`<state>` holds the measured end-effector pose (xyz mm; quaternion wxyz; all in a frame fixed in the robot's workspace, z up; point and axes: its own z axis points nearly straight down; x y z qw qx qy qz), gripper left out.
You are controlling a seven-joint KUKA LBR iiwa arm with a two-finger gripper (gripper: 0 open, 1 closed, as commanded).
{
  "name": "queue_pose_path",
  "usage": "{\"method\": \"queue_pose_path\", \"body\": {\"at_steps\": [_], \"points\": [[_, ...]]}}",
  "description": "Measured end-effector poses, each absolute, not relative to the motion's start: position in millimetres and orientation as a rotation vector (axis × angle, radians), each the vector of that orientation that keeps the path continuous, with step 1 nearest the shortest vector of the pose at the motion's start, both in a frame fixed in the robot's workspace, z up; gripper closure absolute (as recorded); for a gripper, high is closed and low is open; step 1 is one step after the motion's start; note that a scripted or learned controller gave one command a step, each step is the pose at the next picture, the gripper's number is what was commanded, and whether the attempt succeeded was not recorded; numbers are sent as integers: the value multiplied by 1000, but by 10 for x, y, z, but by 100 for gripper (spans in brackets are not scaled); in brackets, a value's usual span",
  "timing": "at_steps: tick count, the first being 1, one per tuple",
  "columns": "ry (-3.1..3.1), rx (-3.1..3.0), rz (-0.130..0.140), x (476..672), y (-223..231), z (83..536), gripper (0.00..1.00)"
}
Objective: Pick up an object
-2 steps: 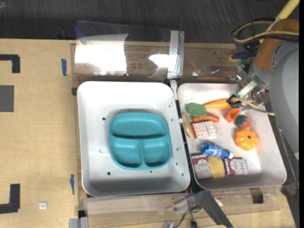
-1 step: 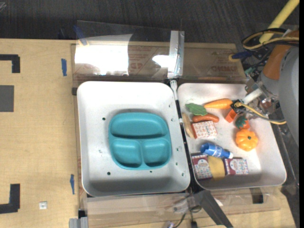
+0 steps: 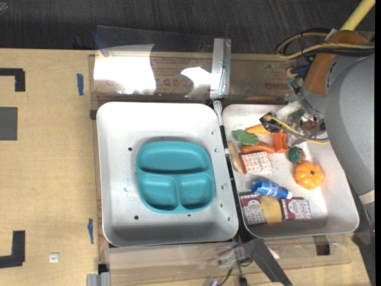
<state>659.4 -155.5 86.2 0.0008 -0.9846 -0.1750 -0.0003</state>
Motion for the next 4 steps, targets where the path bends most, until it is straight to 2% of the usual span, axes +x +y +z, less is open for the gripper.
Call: {"method": "queue_pose_path", "body": {"at_steps": [1,2,4], "points": [[-322,-3125,-7,6569,-1285,1416,100],[-323,-3123,-10,6599,-755,1872,100],[-535,-3094,-2,6595,516,1846,100]]}}
